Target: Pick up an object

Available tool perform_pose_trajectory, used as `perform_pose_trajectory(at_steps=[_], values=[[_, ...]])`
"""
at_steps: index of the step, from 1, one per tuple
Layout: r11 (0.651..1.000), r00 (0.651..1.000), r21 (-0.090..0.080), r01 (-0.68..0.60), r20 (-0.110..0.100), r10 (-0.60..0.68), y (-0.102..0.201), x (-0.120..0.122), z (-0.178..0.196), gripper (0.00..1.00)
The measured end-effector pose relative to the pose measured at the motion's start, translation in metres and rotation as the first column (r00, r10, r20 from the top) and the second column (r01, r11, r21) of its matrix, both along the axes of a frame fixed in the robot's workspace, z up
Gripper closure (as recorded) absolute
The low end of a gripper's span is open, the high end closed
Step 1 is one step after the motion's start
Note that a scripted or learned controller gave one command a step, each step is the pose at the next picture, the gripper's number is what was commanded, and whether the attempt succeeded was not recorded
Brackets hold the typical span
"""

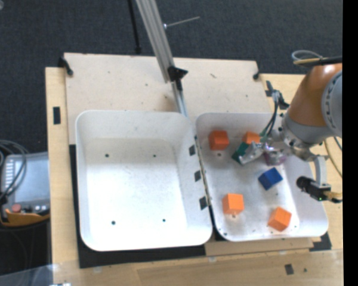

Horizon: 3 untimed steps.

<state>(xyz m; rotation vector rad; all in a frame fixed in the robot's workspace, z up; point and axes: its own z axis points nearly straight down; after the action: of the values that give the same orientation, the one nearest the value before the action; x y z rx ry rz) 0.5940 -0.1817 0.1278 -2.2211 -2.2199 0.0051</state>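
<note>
The arm [313, 106] enters from the right edge of the frame, its orange band just above the grey wrist, and reaches down into the right-hand bin [310, 225], which sits in the lower right half of the picture. The gripper [256, 152] hangs low in the upper middle of that bin, and whether it is open or shut cannot be told (dark green and grey parts crowd together there). An orange block [251, 138] lies just above the gripper, touching or nearly touching it. Another orange cube [219, 139] rests to the left, near the bin's upper left corner. A blue cube [270, 178] sits just below and right of the gripper. Two more orange cubes lie near the bottom wall, one left of centre [232, 203], one further right [280, 218]. The left-hand bin [83, 159] fills the centre left.
</note>
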Motion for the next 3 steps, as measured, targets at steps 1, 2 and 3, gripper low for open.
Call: perform_pose_trajectory(at_steps=[1,2,3], values=[[1.0,1.0,-0.001,0.002,0.006,-0.002,-0.001,0.001,-0.031,0.0],[1.0,1.0,-0.001,0.005,0.01,-0.005,-0.002,0.002,-0.018,1.0],[1.0,1.0,0.0,0.001,0.009,-0.001,-0.005,0.005,0.026,1.0]])
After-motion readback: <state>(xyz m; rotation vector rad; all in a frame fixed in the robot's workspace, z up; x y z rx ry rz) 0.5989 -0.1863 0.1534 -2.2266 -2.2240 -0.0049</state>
